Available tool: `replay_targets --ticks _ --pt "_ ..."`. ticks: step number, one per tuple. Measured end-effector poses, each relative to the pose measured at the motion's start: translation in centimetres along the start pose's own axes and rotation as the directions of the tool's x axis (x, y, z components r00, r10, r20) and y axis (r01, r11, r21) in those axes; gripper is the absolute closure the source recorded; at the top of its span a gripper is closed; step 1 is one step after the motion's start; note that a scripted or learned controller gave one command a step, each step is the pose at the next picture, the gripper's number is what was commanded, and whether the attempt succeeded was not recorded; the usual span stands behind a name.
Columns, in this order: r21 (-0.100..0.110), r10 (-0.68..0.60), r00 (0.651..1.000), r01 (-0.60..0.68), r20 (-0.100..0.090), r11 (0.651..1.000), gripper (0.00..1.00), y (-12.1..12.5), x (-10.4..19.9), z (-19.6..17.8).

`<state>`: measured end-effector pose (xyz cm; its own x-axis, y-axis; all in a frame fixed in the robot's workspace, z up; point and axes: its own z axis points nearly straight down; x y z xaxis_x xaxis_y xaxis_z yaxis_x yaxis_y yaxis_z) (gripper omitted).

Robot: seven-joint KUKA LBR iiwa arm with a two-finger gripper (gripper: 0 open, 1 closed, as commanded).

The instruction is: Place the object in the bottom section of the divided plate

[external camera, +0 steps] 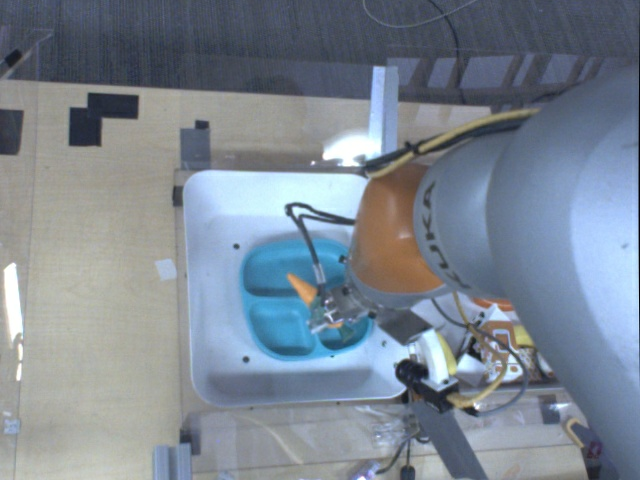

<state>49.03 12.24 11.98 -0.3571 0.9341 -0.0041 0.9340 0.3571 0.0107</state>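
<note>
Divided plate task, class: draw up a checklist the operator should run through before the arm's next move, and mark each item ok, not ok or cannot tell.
1. Blue divided plate lies inside the white bin: ok.
2. Orange object is over the plate: ok.
3. Object sits in the bottom section: cannot tell.
4. Claw is above the plate: ok.
5. Claw holds the object: cannot tell.
6. Black cable stays clear of the plate: cannot tell.

One divided plate (272, 313) — one orange object (301, 286) — one white bin (215, 268).
</note>
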Motion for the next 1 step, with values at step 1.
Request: replay_targets --ticks 1 --pt "-0.014 0.11 0.994 -0.11 -0.004 0.994 1.0 0.52 0.2 0.51"
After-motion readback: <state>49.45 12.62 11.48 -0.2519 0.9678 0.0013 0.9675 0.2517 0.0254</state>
